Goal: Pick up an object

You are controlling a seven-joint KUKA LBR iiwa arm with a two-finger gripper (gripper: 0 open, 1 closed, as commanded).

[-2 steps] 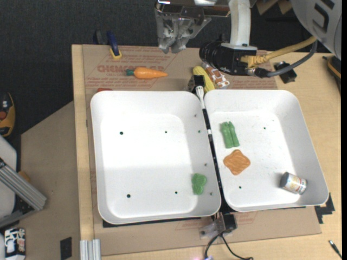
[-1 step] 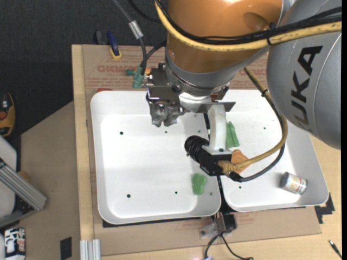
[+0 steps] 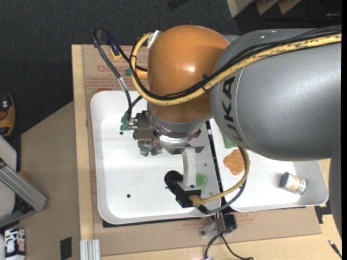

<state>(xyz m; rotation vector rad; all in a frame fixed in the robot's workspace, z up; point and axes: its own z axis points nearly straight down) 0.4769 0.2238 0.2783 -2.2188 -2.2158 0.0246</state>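
My gripper point(image 3: 148, 145) hangs low over the middle of the left bin point(image 3: 116, 199), mostly hidden beneath the orange wrist band and the grey arm. No object shows in its grasp. A small green thing point(image 3: 202, 180) lies at the left bin's right side, near the divider. In the right bin point(image 3: 271, 199) an orange lump point(image 3: 234, 162) sits near the left wall. A small white bottle with a yellow end point(image 3: 293, 183) lies toward the front right. A green strip point(image 3: 227, 140) shows by the arm's edge.
The arm covers the back of both bins. A tiny dark speck point(image 3: 128, 195) lies on the left bin's floor at the front. Brown cardboard point(image 3: 81, 145) borders the bins on the left.
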